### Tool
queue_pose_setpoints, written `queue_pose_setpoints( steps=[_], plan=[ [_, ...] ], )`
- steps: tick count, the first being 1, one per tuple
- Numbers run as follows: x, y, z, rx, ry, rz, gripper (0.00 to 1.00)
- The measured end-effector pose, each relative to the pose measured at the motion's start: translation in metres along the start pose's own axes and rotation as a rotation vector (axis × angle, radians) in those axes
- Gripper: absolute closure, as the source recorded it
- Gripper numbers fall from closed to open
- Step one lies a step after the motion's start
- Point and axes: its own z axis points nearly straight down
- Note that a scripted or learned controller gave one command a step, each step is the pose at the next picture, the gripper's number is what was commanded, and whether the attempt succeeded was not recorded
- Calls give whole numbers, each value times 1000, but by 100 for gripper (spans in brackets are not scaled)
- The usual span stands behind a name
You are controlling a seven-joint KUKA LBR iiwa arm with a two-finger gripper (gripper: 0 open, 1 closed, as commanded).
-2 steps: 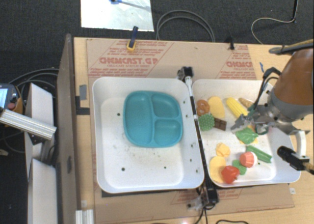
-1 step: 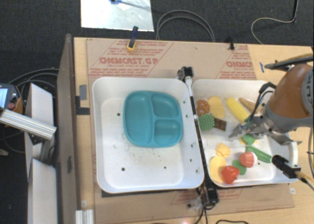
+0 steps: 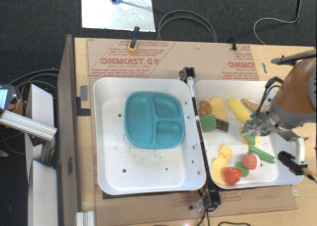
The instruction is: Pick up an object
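Gripper: the gripper (image 3: 251, 130) hangs low inside the right bin (image 3: 267, 183), at the end of the grey arm with its orange band (image 3: 297, 88). Whether it is parted or closed cannot be told at this slant, nor whether anything lies in its grasp.

Directly at the tool: a yellow piece (image 3: 246, 140) lies just beneath and beside the tip; contact cannot be confirmed.

Just behind the tool: a corn cob (image 3: 239, 109) lies near, at an angle, with a tan piece (image 3: 250, 104) beside it.

Just ahead of the tool: a green bean-like object (image 3: 262, 154) lies near, with a red-and-green round item (image 3: 250, 161) touching or nearly touching it.

Further out, same bin: a green spiky ball (image 3: 208, 122), a dark brown block (image 3: 222, 126), a pretzel-like ring (image 3: 204, 107), a pale orange piece (image 3: 218, 106), two yellow pieces (image 3: 222, 158) and a red pepper-like item (image 3: 232, 174).

Far side: a teal divided plate (image 3: 154, 120) rests in the left bin (image 3: 111, 170), well apart from the tool.

Progress: judged to be at the reach-and-grasp stage. The tool is down among the objects, but no object is visibly lifted.

Remaining: a secure grip and a lift clear of the bin floor.
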Motion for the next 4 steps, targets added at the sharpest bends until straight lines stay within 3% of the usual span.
queue_pose_setpoints(
  steps=[1, 2, 3, 4],
  plan=[
    [61, -12, -139, 8, 11, -9, 100],
    [51, 19, -114, 19, 9, -4, 100],
    [32, 22, -108, 20, 8, 1, 100],
    [-7, 49, -83, 19, 7, 2, 100]
  ],
)
